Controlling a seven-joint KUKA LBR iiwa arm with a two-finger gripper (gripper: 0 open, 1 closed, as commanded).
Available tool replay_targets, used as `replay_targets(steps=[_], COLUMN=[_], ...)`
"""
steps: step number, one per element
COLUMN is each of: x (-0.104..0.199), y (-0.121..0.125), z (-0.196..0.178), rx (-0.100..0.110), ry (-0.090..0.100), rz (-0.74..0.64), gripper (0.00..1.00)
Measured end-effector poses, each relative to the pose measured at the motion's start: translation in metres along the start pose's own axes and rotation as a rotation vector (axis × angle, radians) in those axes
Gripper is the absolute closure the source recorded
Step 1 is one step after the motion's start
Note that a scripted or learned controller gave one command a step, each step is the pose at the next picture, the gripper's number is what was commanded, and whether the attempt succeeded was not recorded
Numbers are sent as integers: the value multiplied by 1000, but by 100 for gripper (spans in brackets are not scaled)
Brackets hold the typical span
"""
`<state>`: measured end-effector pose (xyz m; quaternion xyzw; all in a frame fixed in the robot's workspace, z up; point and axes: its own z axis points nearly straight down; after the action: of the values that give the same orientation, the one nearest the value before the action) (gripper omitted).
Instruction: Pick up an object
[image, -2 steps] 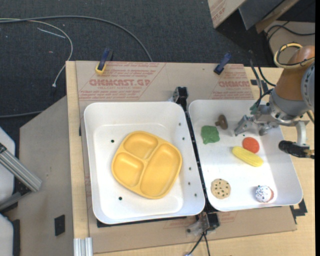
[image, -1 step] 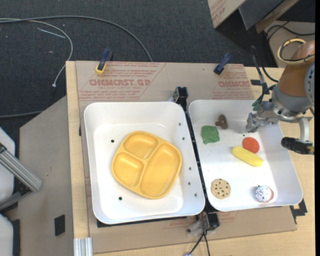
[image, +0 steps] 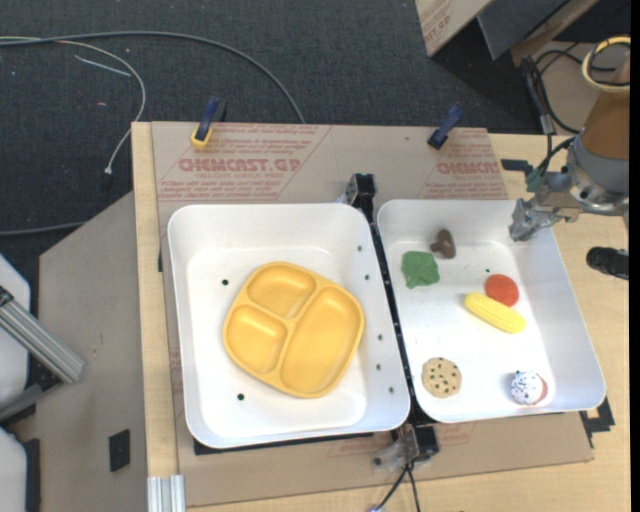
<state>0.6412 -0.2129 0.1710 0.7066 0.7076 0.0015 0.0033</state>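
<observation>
Lying in the right bin (image: 575, 330): yellow corn cob (image: 494, 312), end effector (image: 527, 221) grip unclear.

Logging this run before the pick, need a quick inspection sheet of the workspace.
Surface: two white bins, left bin and right bin, on a cardboard sheet clamped at the back.
Job's things: right bin holds a green piece, brown piece, red ball, yellow corn, cookie, and a white patterned ball.
Clutter: yellow divided plate in the left bin.
Claw: claw over the right bin's far right corner, nothing seen in it.
Cables: white cable on the dark floor; dark cable at the front edge.
Surroundings: cardboard box at top.
</observation>
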Motion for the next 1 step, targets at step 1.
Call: replay_targets(steps=[1], x=[0], y=[2], z=[-55], rx=[-1], ry=[0], rz=[0], gripper=[100])
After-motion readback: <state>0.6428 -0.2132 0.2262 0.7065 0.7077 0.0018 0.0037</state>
